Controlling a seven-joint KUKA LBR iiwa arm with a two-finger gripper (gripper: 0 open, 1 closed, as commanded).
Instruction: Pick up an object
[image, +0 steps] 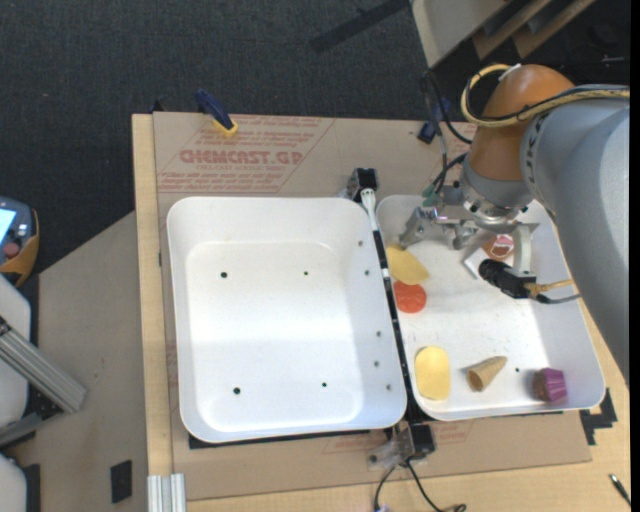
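Fingers: could not tell whether open or closing on anything; gripper (455, 228) sat low at the back of the right bin (560, 330). Nearest it lay a yellow piece (407, 265), with a red piece (410, 297) just in front. Best approach, I judged: centre over one piece, descend straight, avoid the bin wall.

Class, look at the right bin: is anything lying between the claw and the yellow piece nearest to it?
Nothing visible does. The claw sits over the right bin's far end, and the yellow piece lies just beside it, the red piece beyond.
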